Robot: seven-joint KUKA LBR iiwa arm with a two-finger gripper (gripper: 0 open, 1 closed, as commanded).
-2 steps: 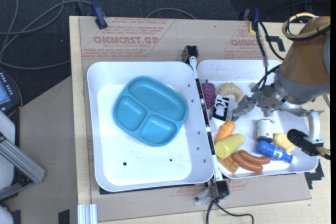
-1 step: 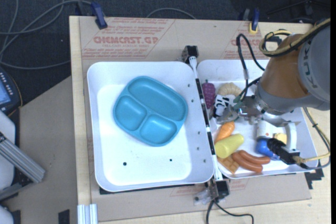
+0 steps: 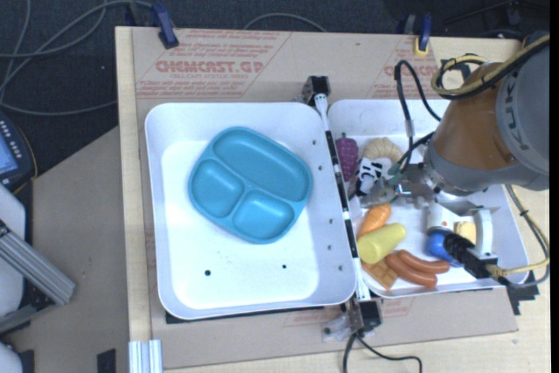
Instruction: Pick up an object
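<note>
The right bin (image 3: 384,113) holds several toy foods. A purple piece (image 3: 348,155) lies by the divider, with a tan piece (image 3: 382,150) and a black-and-white piece (image 3: 371,175) beside it. Nearer the front are an orange carrot (image 3: 377,217), a yellow piece (image 3: 382,242), a red sausage (image 3: 412,266) and a blue piece (image 3: 438,242). My gripper (image 3: 417,186) hangs low over the middle of this bin, just right of the black-and-white piece. The arm's orange band (image 3: 467,135) hides the bin's right part.
The left bin (image 3: 175,240) carries a blue divided plate (image 3: 250,183). A black hinge strip (image 3: 336,188) runs between the two bins. Cables (image 3: 454,74) loop at the back right of the bench, and blue clamps (image 3: 163,24) grip its far edge.
</note>
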